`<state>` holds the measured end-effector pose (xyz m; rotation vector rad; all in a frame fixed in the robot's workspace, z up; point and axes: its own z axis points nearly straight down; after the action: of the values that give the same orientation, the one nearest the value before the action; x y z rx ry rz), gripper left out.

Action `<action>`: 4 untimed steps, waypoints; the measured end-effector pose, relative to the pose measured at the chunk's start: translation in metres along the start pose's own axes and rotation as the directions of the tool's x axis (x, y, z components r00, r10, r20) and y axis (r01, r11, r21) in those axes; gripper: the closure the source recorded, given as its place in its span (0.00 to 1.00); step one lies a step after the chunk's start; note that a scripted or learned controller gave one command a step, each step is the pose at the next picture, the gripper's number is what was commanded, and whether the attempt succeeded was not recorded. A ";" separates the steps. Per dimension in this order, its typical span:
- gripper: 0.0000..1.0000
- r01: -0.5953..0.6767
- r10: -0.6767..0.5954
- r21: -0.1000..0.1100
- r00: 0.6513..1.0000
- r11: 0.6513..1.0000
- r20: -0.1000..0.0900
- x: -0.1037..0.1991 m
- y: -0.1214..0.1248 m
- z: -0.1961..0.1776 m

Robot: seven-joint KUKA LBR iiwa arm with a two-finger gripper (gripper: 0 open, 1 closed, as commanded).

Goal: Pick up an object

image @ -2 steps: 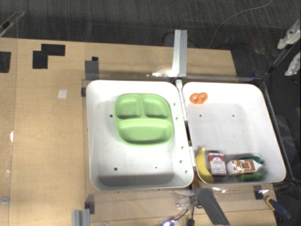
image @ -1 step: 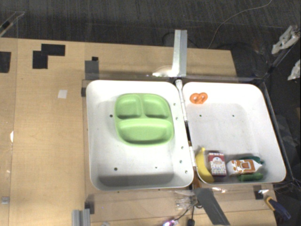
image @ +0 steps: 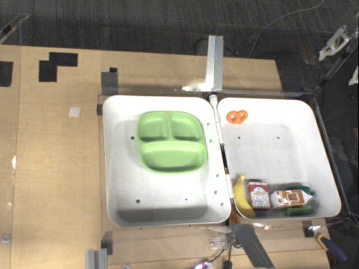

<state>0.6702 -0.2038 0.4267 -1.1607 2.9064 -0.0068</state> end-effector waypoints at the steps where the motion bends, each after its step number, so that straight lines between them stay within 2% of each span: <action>1: 0.00 0.360 -0.360 -0.003 0.933 0.933 0.000 0.000 0.000 0.030; 2: 0.00 0.400 -0.400 -0.003 0.916 0.916 0.000 -0.012 0.035 0.044; 3: 0.00 0.369 -0.369 -0.002 0.929 0.929 -0.001 0.027 0.024 0.042; 4: 1.00 0.367 -0.367 0.007 0.930 0.930 0.005 0.025 0.024 0.028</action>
<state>0.6360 -0.2036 0.3986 -1.6795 2.6326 -0.0152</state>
